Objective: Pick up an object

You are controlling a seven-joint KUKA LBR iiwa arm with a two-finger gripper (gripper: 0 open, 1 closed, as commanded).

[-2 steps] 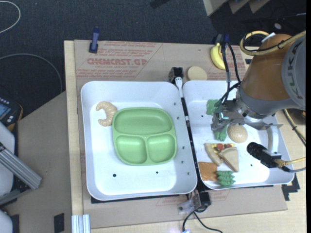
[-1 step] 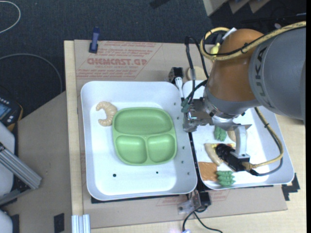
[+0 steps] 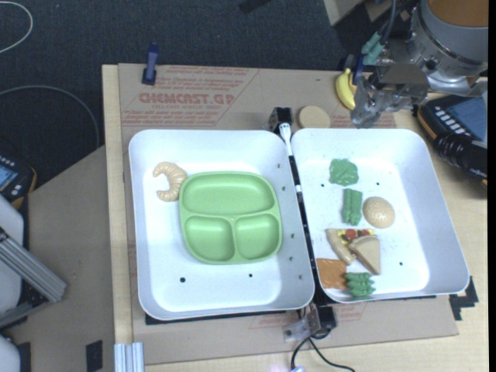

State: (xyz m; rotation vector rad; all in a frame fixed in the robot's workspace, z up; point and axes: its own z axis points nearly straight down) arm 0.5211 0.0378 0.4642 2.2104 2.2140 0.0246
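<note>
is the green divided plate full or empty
Empty: the green plate in the left bin shows three bare compartments. The croissant lies beside it, not in it.

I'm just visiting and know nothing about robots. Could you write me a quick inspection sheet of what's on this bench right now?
Surface: two white bins, left bin and right bin, on a cardboard sheet.
Job's things: right bin holds a green leafy piece, green pod, tan egg, sandwich wedge; left bin holds a croissant beside a green divided plate.
Clutter: banana, tan disc, blue clip.
Grippers: tool above the right bin's far edge, nothing seen between its fingers.
Cables: white cable on the floor.
Surroundings: dark carpet.
</note>
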